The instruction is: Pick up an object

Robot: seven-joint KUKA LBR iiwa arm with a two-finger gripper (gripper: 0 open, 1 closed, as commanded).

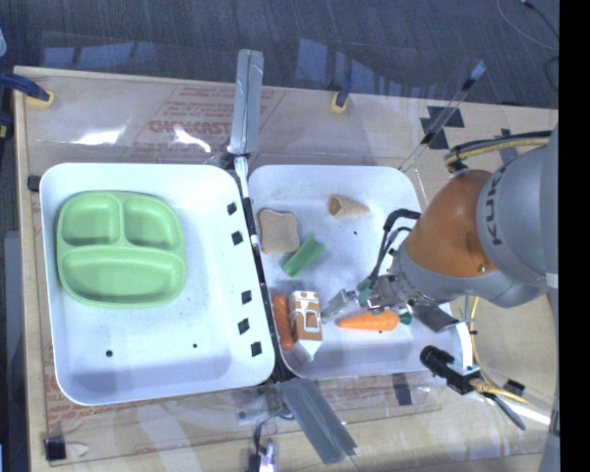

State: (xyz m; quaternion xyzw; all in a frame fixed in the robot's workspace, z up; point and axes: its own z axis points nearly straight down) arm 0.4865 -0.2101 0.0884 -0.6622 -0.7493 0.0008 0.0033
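Where the tool (359,298) hovers, a carrot (367,322) lies just below.

Even overhead light, glare on the plastic sheet (167,131), image slightly soft

A green divided plate (122,248) with three compartments lies in the left white bin (138,372), toward its upper left. A row of small black clips (247,298) runs along the seam where that bin meets the right white bin (374,180). The table (108,116) is light wood under a clear sheet with faint red lettering. A grey metal bar (246,101) lies on it above the seam, another grey bar (315,423) sits below the seam, and yellow clamps (34,91) grip the table's upper left edge. Dark blue carpet (177,8) spreads beyond the table
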